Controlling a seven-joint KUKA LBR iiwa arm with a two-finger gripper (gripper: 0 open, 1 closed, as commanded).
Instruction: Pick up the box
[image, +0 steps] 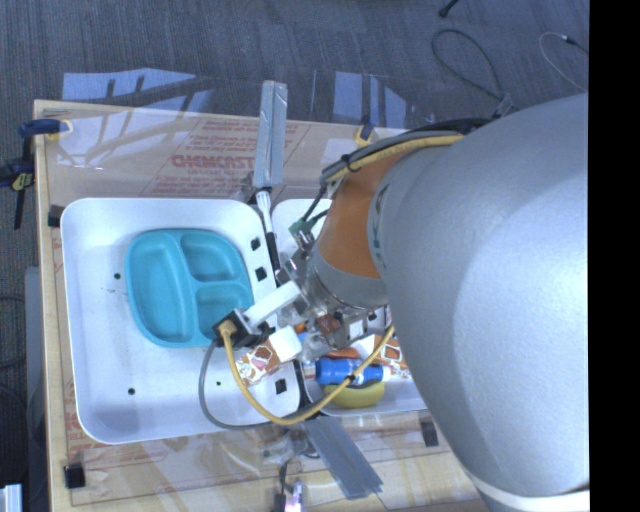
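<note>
Reaching in from right, grey arm with orange band covers most of right bin. Claw low over seam between bins, amid cables and mount hardware; cannot tell its state. Box, brown and white print, lies just below-left of claw, at right edge of left bin; contact unclear. Blue divided tray in left bin, beside box. Blue bottle atop yellow object in right bin, near claw. Yellow cable loops around box.
</note>
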